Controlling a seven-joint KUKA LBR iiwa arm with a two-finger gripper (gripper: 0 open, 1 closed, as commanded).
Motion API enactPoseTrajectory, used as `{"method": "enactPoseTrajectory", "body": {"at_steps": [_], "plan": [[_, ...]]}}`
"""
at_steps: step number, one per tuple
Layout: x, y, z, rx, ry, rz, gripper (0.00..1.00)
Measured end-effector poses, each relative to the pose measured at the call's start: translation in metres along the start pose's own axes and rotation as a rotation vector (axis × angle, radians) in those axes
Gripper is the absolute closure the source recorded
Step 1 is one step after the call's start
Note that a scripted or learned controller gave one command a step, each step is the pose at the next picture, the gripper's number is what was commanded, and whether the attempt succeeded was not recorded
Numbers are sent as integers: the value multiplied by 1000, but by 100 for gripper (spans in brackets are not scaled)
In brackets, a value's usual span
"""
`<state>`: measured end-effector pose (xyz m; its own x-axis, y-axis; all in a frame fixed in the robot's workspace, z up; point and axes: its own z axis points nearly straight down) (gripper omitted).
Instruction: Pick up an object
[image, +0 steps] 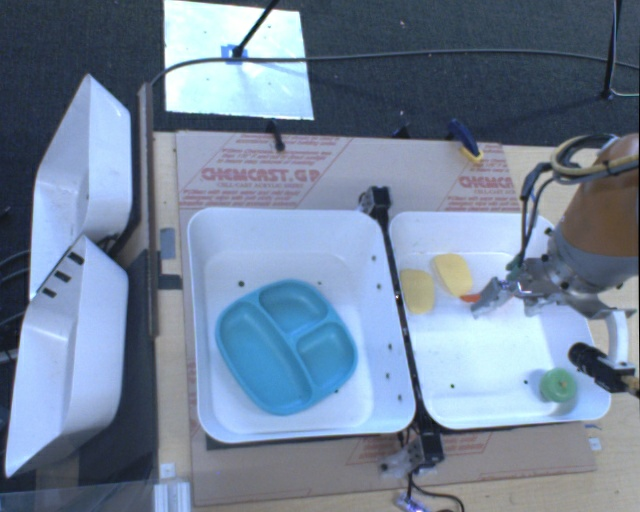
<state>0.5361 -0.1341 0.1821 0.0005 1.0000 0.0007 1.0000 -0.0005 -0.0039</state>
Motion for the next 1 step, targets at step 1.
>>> {"method": "enactPoseTrajectory", "body": {"at_steps": [1], "plan": [[0,1,-2,-5,-1,-1,0]]}}
